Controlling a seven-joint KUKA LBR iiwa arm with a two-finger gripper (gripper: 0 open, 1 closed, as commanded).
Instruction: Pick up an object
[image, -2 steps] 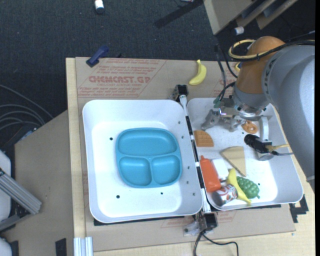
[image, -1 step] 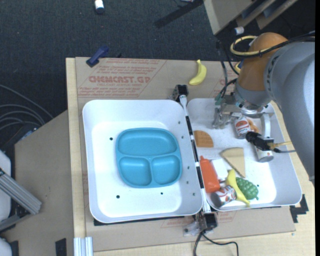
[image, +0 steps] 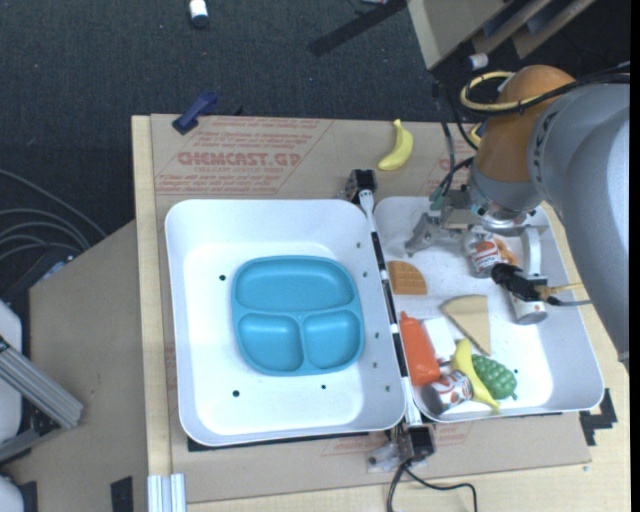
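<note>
My gripper hangs low over the far left part of the right bin, under the grey wrist with its orange band. Just to its right lies a small red and white can. A brown round piece rests just in front of the gripper, near the bin's left wall. Farther forward are a tan wedge, an orange-red carrot-like piece, a yellow piece, a green bumpy piece and another small can. Nothing shows as held.
The left bin holds a blue divided plate. A yellow banana lies on the bench behind the bins, and a blue object sits at the bench's far left edge. Black clips join the bins.
</note>
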